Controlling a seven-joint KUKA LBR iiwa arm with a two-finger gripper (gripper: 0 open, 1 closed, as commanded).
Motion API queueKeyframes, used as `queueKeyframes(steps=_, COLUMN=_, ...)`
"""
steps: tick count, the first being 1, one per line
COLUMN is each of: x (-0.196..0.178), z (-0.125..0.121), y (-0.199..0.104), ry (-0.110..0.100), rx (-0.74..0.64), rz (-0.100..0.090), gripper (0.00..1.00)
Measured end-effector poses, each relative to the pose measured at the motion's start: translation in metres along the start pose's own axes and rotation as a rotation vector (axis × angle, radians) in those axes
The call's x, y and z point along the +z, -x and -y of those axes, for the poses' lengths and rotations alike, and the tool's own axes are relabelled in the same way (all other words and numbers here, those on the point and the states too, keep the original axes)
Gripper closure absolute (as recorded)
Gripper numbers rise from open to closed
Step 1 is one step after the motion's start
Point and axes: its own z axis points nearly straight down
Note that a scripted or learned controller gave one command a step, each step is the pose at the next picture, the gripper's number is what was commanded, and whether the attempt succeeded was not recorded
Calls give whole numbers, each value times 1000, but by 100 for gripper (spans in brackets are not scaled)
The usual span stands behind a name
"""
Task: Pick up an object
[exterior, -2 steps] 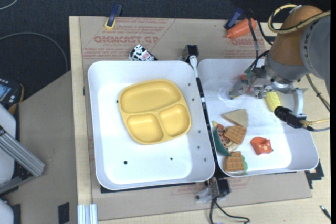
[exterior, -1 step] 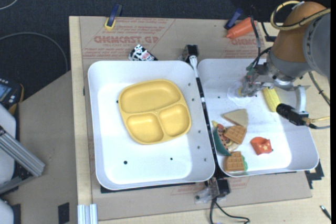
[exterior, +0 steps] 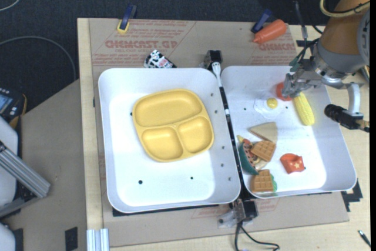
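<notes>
Hanging low over the far part of the right bin (exterior: 346,156), gripper (exterior: 292,86) reaching in from three o'clock. Impossible to tell from this slant how the jaws are standing, or whether anything is sitting between them.

Showing just under the gripper, at its seven o'clock: a small red piece (exterior: 281,91), touching or nearly touching. Probably the target, though that is only a judgement.

Lying close by at five o'clock: a toy corn cob (exterior: 304,109), long axis running roughly from eleven to five o'clock. Resting near the red piece at its seven o'clock: a fried egg (exterior: 268,104).

Sitting well apart in the left bin (exterior: 111,126): a yellow divided plate (exterior: 171,124).
</notes>
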Motion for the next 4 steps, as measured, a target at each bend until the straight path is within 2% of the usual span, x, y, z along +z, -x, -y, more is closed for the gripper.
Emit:
queueKeyframes(steps=2, x=-77, z=-1, y=-1, ry=-1, rx=0, rz=-1, gripper=100)
queueKeyframes(steps=3, x=-68, z=-6, y=-60, ry=-9, rx=-6, rz=-6, gripper=100)
queueKeyframes(steps=4, x=-68, z=-18, y=-124, ry=-5, rx=-6, rz=-5, gripper=100)
